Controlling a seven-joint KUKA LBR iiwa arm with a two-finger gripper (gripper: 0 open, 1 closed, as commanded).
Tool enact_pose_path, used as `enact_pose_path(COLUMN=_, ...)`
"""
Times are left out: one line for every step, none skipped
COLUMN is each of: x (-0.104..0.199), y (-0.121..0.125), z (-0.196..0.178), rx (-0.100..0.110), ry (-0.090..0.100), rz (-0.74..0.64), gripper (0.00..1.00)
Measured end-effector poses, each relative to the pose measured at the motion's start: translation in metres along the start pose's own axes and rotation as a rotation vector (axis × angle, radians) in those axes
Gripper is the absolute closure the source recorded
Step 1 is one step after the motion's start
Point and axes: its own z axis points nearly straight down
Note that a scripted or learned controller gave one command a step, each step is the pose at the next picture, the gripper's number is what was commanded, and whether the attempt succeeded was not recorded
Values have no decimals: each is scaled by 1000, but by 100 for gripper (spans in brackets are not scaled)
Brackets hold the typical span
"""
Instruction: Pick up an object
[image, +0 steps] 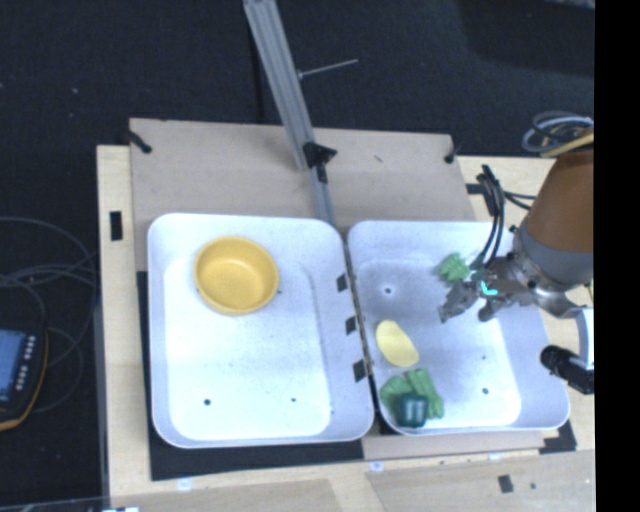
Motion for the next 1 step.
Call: enact_pose_path(x=0, y=0, z=0, rx=0, ry=0, rz=0, gripper=0)
